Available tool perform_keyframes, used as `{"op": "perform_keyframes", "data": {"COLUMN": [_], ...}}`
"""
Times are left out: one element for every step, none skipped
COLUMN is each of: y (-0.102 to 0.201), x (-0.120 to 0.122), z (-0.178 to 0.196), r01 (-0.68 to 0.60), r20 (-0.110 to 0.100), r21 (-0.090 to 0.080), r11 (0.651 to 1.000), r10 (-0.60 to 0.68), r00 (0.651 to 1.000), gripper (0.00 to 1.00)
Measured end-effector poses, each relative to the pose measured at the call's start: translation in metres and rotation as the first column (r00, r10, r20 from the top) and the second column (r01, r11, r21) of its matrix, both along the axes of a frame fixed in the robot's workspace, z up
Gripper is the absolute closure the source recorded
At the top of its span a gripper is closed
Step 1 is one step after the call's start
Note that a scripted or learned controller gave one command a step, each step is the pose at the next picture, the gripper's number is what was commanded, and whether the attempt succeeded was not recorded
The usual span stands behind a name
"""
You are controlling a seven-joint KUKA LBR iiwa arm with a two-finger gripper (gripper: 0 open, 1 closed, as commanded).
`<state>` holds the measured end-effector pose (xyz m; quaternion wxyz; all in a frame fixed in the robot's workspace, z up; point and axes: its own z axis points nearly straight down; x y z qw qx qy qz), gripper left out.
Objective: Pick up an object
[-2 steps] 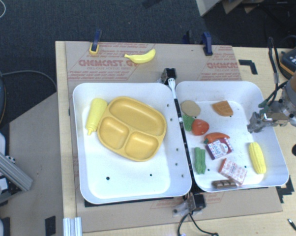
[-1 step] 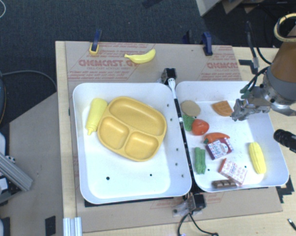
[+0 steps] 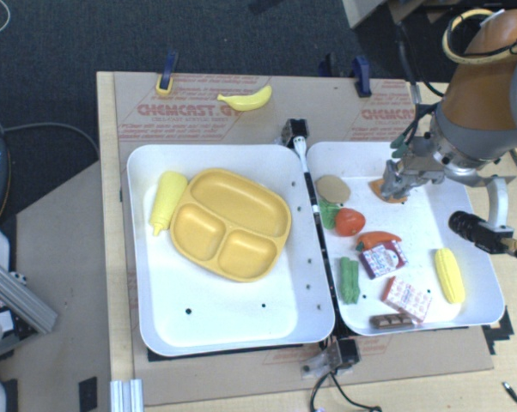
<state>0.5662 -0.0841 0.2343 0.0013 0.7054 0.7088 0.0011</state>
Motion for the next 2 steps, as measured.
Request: {"op": "perform_keyframes", "data": {"y": [0.039,0.088], "x": [0.02,0.045], "z": [-0.008,-0.019], "r01": [0.001,-0.001], "r20": [0.0,-0.001], "r21": [0.0,0.001], "r11": [1.0,1.0], "r10": [-0.001,0.001], "r00": [1.0,1.0], "gripper": [1.0,1.0]}}
